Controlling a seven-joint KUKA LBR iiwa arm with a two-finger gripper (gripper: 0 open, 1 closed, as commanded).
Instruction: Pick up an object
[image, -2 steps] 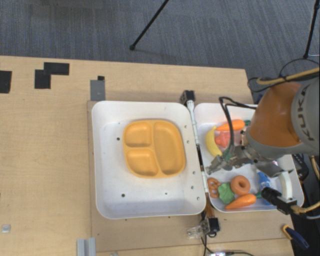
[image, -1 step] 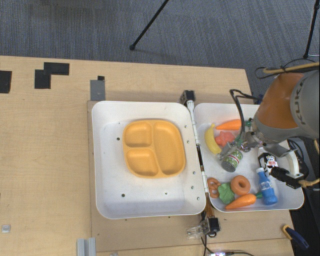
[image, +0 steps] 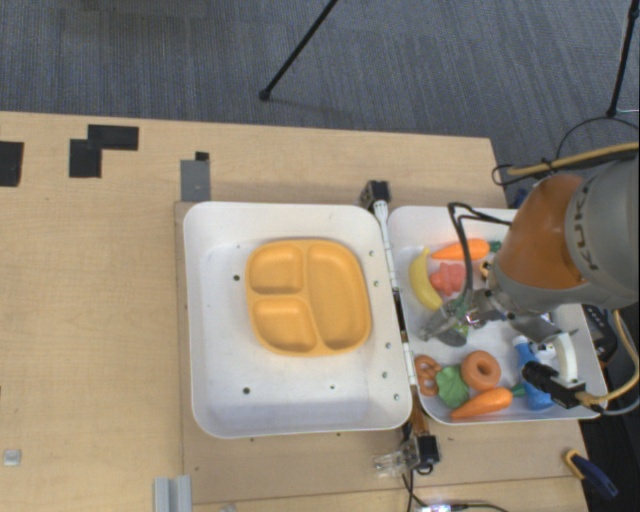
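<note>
Gripper (image: 452, 322) low in right bin (image: 590, 375), grasp unclear, banana (image: 424, 280) lengthwise top-to-bottom beside it

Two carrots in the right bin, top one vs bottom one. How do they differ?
The top carrot lies at the far end of the right bin, beside the banana; the bottom carrot lies at the near end, below the donut. The top one is partly hidden by the arm; the bottom one shows whole. The top one lies about level; the bottom one tilts slightly. Both are orange.
</note>
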